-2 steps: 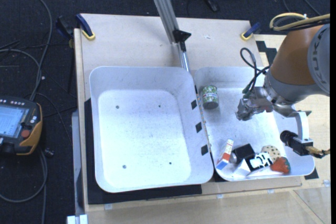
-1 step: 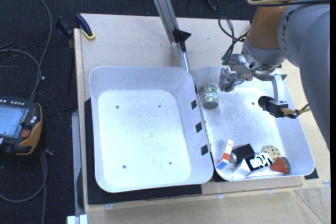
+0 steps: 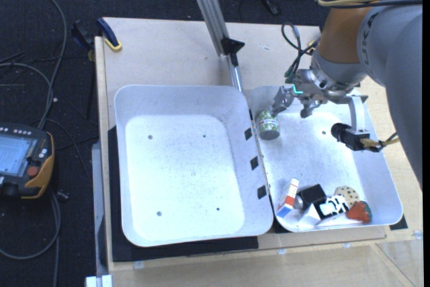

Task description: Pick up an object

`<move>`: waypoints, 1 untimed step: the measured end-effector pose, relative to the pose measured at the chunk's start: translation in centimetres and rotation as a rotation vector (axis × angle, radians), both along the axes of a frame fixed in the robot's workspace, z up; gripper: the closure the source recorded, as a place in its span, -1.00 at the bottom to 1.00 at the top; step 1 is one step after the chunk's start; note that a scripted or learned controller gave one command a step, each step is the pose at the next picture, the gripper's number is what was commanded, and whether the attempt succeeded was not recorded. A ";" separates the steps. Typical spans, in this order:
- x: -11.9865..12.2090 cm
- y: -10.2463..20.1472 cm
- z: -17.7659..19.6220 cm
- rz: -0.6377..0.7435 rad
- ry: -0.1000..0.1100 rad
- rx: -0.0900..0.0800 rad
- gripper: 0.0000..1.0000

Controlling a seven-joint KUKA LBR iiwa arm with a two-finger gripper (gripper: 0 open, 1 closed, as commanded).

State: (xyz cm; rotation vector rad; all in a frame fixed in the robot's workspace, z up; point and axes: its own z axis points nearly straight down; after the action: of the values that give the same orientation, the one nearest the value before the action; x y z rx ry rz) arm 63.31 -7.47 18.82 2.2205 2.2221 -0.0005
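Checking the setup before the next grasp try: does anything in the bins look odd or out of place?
A small green-patterned can lies tipped on its side against the right bin's left wall, apart from the pile of small objects crowded in the near corner. Nothing looks spilled or damaged.

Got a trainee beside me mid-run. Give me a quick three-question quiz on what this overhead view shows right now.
1. True or false: the small green-patterned round jar lies in the left shallow white bin.
2. Multiple choice: where is the cluster with the red strawberry-like toy and the black-and-white block? A) near corner of the right shallow white bin; B) middle of the left bin; C) on the bare bench.
3. Fill in: the two-finger gripper hangs over the ____ bin, close to the jar.

Key: 1 false, the jar lies in the right bin by the divider. 2 A. 3 right.
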 end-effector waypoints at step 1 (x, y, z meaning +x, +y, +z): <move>-8.7 -2.6 -3.1 -0.005 0.005 0.001 -1.00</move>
State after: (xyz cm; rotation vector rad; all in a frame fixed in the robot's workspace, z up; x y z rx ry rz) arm 54.65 -10.05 15.72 2.2285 2.2198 -0.0054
